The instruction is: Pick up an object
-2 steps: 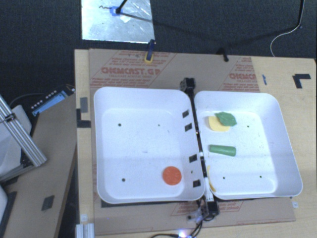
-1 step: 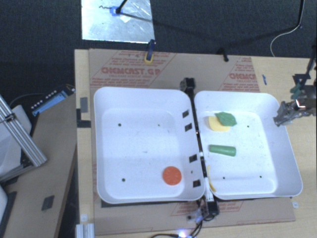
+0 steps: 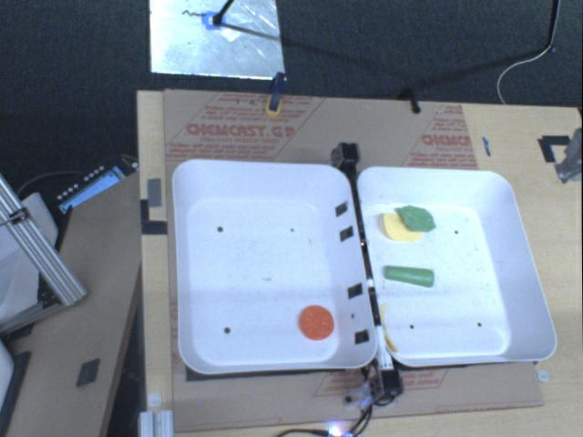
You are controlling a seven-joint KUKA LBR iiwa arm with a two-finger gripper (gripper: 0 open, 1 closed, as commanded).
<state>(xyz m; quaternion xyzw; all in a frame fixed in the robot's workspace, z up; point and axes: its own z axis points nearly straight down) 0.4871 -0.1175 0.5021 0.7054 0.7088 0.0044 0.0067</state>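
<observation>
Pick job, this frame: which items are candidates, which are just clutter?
Candidates:
orange disc, left bin
green cylinder, right bin
green piece lying on yellow piece, right bin

Clutter:
foil sheet
cardboard base
white cable

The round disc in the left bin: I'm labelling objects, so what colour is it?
Orange-red, plain; the disc shows best in the camera view.
</observation>
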